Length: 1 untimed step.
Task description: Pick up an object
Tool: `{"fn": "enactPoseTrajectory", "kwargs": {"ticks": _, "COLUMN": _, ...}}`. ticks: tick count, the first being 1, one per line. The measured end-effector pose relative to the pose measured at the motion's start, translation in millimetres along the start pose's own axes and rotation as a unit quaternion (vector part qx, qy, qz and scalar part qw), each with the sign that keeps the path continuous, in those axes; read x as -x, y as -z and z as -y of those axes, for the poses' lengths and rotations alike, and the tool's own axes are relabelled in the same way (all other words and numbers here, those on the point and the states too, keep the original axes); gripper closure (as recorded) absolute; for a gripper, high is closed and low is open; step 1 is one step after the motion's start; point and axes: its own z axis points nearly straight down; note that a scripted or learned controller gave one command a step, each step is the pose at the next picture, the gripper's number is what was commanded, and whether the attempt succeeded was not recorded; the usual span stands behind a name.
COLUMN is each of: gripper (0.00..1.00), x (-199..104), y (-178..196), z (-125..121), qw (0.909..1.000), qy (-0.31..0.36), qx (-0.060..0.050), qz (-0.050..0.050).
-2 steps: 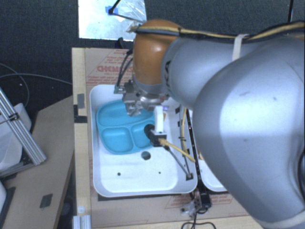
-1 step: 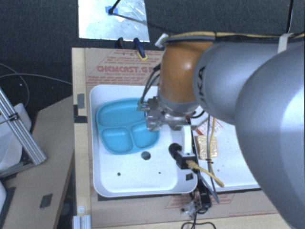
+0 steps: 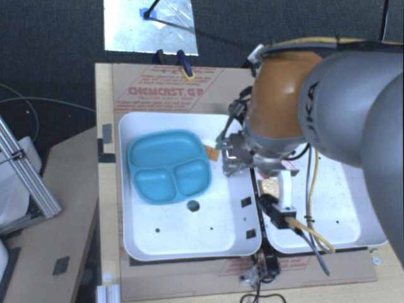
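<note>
- One large thing sits in the left bin (image 3: 136, 229): a blue tray (image 3: 169, 166) with three compartments, lying flat in the bin's upper-left part, its right edge close to the gripper (image 3: 228, 160).
- Small items lie near it: a dark round piece (image 3: 193, 206) just below the tray on the bin floor, and an orange-brown scrap (image 3: 212, 152) at the tray's upper-right corner, touching or nearly so.
- Handling, as a judgement: the tray looks like moulded plastic, so light, stiff and rather slick. Its raised rim or one of the dividers is the likeliest hold; the flat of it is too wide for two fingers. A pinch at one edge would let it swing and tilt.
- The dark piece looks small and low, hard to get fingers around against the bin floor.
- The gripper hangs at the centre of the frame, over the left bin's right side near the wall between the bins. Metal parts show there, but I cannot tell whether the fingers are apart or together, nor whether anything is between them.
- The arm (image 3: 328, 100) covers most of the right bin (image 3: 344, 232). A tan object (image 3: 270, 185) peeks out below the wrist in that bin, partly covered; what it is I cannot say.
</note>
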Motion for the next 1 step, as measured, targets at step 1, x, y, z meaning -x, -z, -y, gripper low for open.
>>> {"fn": "enactPoseTrajectory", "kwargs": {"ticks": 1, "gripper": 1.0, "x": 28.7, "y": 135.3, "z": 11.5, "qw": 1.0, "qy": 0.003, "qx": 0.006, "qz": -0.001}}
